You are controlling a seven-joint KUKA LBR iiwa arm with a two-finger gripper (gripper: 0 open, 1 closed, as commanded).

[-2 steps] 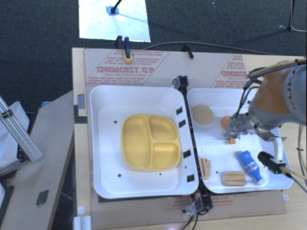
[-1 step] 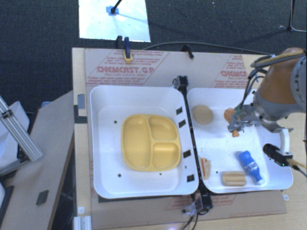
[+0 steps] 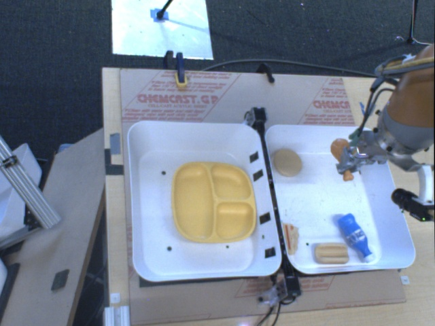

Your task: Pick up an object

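Camera view, looking down at a slant on the surface [image 3: 224,87], which carries two shallow white bins side by side. The left bin [image 3: 146,148] holds a yellow divided plate [image 3: 214,201] near its centre, with bare white floor on all sides of the plate. The right bin [image 3: 387,195] holds five items. A round tan disc [image 3: 287,161] lies near its far-left corner. A small orange object [image 3: 339,147] lies near the far edge, just beside the gripper. A blue bottle [image 3: 355,236] with a white label lies on its side toward the near-right corner. A tan bread-like block [image 3: 331,253] lies along the near edge, just left of the bottle. A thin reddish strip [image 3: 291,237] lies against the left wall, near the near-left corner. The middle of the right bin is open floor.

The arm enters from the right, and the gripper [image 3: 349,163] sits low over the far-right part of the right bin, close to its far edge. Whether it is apart or together cannot be told, nor whether it touches the orange object. That object is rounded, orange-brown, partly hidden by the gripper, and its kind cannot be told.
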